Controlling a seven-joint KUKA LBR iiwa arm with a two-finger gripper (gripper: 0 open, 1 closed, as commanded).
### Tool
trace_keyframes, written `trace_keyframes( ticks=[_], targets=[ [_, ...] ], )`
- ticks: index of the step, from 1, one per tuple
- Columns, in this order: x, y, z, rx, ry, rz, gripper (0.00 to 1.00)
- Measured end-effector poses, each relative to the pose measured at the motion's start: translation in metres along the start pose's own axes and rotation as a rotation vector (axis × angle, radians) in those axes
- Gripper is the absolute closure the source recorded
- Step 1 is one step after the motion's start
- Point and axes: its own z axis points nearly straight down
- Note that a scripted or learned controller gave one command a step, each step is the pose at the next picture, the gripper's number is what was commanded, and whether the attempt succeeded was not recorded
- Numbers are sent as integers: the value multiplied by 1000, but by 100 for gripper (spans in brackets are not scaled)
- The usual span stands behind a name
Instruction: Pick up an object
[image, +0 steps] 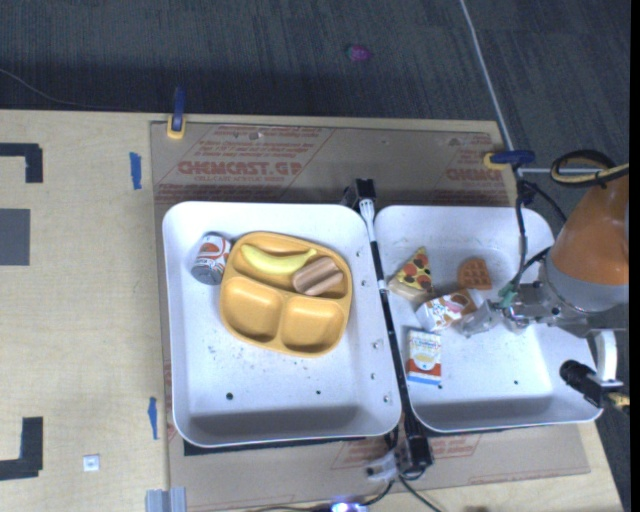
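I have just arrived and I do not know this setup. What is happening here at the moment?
A grey robot arm with an orange band reaches from the right into the right white bin. Its gripper is low beside a small crumpled white packet; a hold cannot be confirmed. Nearby lie a pizza-slice toy, a brown waffle toy and a small white carton. The left white bin holds a yellow divided tray.

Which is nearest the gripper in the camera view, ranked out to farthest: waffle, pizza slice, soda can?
From the gripper in the right bin:
1. Waffle, right bin, just up-left of it.
2. Pizza slice, right bin, by the divider.
3. Soda can, left bin's far corner, beside the yellow tray.
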Motion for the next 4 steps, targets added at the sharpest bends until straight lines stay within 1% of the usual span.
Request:
trace_keyframes(
  ticks=[1, 2, 3, 4],
  targets=[
    [49, -42, 7, -16, -7, 1, 0],
    [66, -43, 7, -18, -19, 12, 0],
    [66, -41, -4, -25, -20, 11, 100],
    [144, -45, -88, 1, 2, -1, 100]
  ],
)
